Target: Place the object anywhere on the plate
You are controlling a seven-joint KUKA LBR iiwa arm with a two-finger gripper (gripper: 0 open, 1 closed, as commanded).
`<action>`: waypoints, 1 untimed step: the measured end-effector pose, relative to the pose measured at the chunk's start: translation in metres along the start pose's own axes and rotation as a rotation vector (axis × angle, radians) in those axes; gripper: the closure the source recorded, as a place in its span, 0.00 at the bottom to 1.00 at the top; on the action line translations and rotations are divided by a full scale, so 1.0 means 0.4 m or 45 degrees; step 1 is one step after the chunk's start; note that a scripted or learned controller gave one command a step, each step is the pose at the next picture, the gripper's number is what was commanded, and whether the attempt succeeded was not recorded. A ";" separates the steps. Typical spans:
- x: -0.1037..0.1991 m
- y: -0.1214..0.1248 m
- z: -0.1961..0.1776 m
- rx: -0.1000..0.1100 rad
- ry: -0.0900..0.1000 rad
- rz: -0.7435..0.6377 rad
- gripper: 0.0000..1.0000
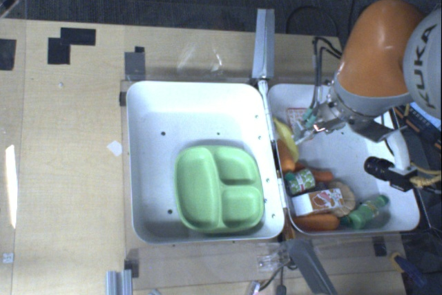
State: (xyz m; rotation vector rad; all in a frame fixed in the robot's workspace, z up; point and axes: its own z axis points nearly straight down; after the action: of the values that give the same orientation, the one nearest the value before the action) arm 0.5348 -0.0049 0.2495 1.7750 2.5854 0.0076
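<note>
A: Item one, leftmost?
B: Left bin (145, 148), white, shallow. It holds one green plate (219, 186) with three compartments, lying toward the bin's near edge, nothing on it.

A: Next to the right?
B: Right bin (407, 214), white, touching the left bin along their shared wall. All the loose objects are in it.

A: List them, left first.
B: Banana (286, 137), yellow, along the left wall. Below it a small orange piece (287, 164), also against that wall. Then a green can (301, 182) lying on its side, near the left wall. A labelled packet (319, 202), white and red, toward the near edge. A carrot (318, 221), orange, at the near edge by the near-left corner. A green bottle (364, 212) on its side, toward the near-right corner.

A: Any object on the plate?
B: No. Every candidate sits in the right bin.

A: The gripper?
B: Gripper (312, 122), over the far-left part of the right bin, just right of the banana, under the arm's orange band (376, 45). Nothing seen between its fingers; whether they are parted or closed, I cannot tell.
</note>
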 end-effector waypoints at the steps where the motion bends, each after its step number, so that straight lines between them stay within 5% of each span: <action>1: 0.245 0.056 0.163 0.005 0.003 0.004 1.00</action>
State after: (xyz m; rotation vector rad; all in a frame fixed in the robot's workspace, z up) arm 0.5208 0.0948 0.1844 1.7813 2.5856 0.0046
